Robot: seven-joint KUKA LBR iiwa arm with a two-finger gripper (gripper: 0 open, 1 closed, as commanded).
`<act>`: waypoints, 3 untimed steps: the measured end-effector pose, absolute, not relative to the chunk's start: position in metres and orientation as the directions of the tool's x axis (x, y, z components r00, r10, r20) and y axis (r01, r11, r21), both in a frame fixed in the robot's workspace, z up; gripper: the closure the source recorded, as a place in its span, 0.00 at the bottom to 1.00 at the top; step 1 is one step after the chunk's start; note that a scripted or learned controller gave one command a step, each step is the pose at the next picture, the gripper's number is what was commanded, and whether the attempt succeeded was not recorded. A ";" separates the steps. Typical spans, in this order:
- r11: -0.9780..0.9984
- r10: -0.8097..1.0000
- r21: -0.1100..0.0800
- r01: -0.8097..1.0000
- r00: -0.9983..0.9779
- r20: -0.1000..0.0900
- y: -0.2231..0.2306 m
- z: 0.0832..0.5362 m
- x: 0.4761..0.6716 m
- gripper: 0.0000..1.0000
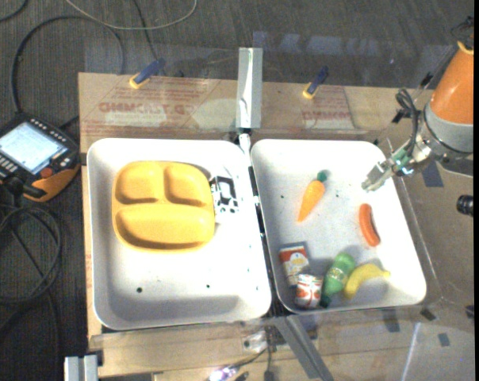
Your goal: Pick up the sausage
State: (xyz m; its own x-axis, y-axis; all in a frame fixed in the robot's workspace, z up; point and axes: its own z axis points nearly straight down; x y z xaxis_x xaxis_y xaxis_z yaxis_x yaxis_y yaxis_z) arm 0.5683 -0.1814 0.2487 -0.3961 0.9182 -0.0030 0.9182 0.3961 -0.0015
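One sausage (369, 225) lies in my right bin (398, 296), near the banana (366, 277). My claw (376, 178) hovers just above it, grip state unclear. I'd descend lengthwise-centred, fingers straddling its narrow width.

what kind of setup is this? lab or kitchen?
Most likely a robotics lab bench, not a kitchen: two white bins clamped on a board, toy food such as the sausage and carrot, a teach pendant with loose cables on carpet, and the gripper reaching in.
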 end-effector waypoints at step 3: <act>0.461 0.888 -0.001 0.888 -0.461 -0.006 -0.207 0.274 0.651 1.00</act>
State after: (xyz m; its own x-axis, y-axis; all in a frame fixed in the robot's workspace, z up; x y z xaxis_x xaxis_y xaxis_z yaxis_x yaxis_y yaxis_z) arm 0.6508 -0.2074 0.2745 -0.4606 0.8876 -0.0062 0.8876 0.4606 -0.0006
